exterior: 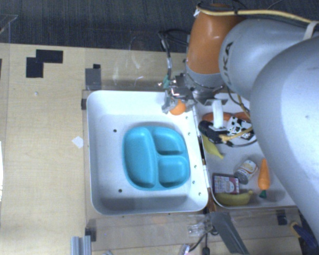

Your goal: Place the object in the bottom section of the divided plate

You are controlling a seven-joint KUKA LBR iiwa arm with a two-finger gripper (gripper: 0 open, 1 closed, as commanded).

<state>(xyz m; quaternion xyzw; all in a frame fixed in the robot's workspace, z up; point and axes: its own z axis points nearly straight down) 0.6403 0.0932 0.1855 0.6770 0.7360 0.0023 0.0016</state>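
**One orange piece pinched at the far corner of the plate's bin**

Two white bins sat side by side on the pale counter (37, 169).

Nearest the camera, along the near edge of the right bin (229, 162), lay one banana (235, 198). Just beyond it stood one small dark red box (225, 184). One small can (246, 170) and one carrot (263, 177) came next, the carrot to the can's right. Farther in lay one yellow-green piece (213, 149) beside the wall between the bins, and beyond that one black-and-white spotted toy (236, 125).

The left bin (95, 142) held one blue divided plate (135, 163) with three sections: one long section on the left and two smaller ones on the right.

Past the plate, at the left bin's far right corner, the jaws were pinching one small orange object (176, 109). It hung by the rim there, well apart from the plate. The grey arm (271, 62) with its single orange band (207, 41) rose behind.
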